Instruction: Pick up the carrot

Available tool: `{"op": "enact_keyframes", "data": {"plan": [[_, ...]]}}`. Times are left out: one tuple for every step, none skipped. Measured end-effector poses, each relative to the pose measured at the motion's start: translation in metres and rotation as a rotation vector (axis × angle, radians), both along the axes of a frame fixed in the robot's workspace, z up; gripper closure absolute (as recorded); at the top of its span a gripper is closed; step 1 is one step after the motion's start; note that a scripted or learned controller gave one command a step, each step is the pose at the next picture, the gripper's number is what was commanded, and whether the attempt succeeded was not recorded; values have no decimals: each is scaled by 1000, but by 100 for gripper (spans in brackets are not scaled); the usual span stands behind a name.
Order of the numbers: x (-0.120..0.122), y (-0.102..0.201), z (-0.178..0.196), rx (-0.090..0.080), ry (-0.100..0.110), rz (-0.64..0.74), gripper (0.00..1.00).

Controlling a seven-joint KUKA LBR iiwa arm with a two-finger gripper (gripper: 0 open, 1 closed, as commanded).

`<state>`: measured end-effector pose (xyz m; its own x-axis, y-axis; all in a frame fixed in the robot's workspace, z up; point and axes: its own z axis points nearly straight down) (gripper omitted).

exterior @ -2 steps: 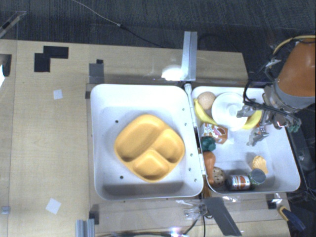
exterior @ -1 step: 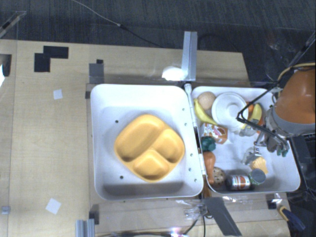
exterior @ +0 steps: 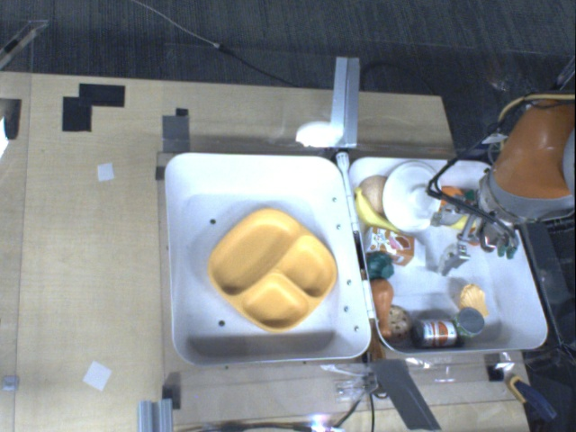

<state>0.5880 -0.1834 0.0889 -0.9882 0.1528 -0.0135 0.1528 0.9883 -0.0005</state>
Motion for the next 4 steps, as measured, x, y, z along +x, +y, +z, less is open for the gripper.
{"op": "enact_keyframes", "data": {"plan": [[40,13,0,2,2,-121,0],[2,45,0,3,2,-396,0],[-61,97,3,5,1,-408,0],[4,89,120,10,-1,-597,0]]}}
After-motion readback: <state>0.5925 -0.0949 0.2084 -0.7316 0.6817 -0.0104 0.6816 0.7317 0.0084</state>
